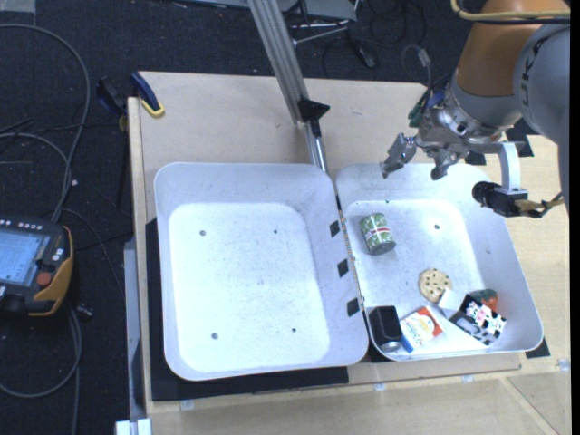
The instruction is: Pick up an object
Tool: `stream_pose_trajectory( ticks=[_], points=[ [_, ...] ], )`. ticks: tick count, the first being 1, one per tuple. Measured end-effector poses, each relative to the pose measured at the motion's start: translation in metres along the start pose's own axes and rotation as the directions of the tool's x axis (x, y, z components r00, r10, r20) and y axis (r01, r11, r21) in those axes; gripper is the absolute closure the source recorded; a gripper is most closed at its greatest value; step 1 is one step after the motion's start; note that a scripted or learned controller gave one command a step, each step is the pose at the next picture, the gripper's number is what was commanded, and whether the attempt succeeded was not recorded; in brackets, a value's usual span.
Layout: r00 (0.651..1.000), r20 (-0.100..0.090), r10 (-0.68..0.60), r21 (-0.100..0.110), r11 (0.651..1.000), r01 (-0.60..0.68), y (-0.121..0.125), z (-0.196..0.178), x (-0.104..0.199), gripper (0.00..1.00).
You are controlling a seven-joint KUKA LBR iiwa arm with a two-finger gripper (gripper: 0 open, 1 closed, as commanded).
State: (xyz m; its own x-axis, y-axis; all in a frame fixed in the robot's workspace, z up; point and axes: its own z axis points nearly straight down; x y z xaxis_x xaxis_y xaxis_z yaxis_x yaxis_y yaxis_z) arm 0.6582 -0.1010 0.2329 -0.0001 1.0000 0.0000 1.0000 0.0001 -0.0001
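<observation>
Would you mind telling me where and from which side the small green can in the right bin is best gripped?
Probably across the curved side wall of the small green cylindrical can, coming straight down from above. It appears to lie on its side, apart from the other items on the right white bin floor, so there is free space on both flanks. The open pincer hangs over the bin's far rim, fingers spread.

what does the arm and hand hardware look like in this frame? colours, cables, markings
The arm has a grey shell with a rounded orange band above the wrist and part of a dark printed marking on the grey casing. A pale yellowish cable loops over its top. The hand is bare grey metal with two dark-tipped fingers. A white bracket carrying a small black module hangs beside the wrist, with thin wires near the mount.
</observation>
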Motion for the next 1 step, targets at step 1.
stream_pose_trajectory(
  ticks=[1],
  points=[
    [1.000,0.000,-0.001,-0.001,1.000,0.001,0.0002,-0.0103,0.0002,1.00]
  ],
)
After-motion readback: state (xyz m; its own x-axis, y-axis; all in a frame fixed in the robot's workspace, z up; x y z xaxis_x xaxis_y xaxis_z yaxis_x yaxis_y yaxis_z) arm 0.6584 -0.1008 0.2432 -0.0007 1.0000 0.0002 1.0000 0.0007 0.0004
